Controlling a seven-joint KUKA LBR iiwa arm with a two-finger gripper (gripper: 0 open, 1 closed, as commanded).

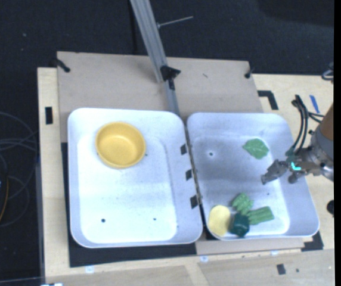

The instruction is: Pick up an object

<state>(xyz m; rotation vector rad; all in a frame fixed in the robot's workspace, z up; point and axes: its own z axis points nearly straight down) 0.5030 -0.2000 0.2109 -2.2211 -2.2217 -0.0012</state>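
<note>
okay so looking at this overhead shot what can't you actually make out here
- Tool, camera view: small and blurred at the right bin's edge; open or shut is unclear.
- Arm, camera view: cut off by the right frame edge.
- Dark green piece beside the yellow object: too small to identify; they crowd together.
- Light green item: blurred, shape uncertain.

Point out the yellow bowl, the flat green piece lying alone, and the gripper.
yellow bowl (120, 144): camera view, the bowl's inner floor.
flat green piece (256, 148): camera view, middle of its top face.
gripper (282, 174): camera view, midway between the fingertips.
</note>
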